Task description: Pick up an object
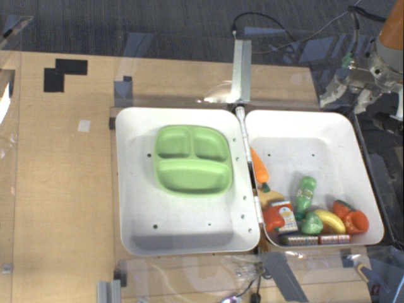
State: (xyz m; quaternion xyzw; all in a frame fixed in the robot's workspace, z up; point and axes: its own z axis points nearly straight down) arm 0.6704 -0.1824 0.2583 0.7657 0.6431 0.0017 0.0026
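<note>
Nearest you, the right bin [353, 169] holds the objects along its front wall: a yellow banana [329, 220], a green bottle [305, 193] and an orange carrot [258, 165]. The left bin [136, 188] carries a green divided plate [192, 160]. Farthest back, the gripper [351, 88] hangs open above the worktop [57, 188], gripping nothing.

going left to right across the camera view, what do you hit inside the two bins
green divided plate in the left bin → carrot at the right bin's left wall → green bottle → yellow banana → red pepper
</note>
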